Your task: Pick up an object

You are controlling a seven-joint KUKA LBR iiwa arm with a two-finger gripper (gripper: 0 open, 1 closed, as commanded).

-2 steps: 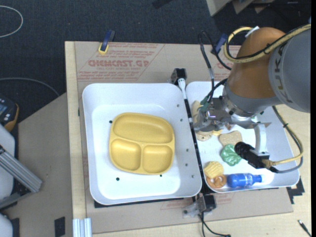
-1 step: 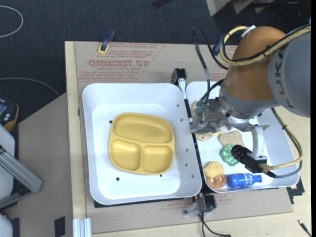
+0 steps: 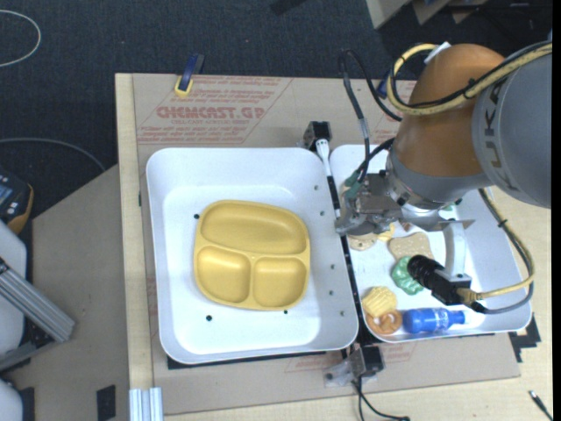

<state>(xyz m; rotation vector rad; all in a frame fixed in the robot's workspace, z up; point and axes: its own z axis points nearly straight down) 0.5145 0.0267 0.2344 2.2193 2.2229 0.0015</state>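
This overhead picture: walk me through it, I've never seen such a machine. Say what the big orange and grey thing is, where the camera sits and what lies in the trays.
The big orange and grey thing is a robot arm. It reaches in from the right, and its job is to pick up an object. The one camera is fixed above the bench, looking down at a slant.

Two shallow white bins sit side by side on the bench. The left bin holds a yellow divided plate. The right bin holds small things: a blue bottle lying down, a green toy, a yellow piece and a tan slice.

The arm's gripper is low over the right bin's left side. Its body hides the fingers, so I cannot tell whether anything is held.
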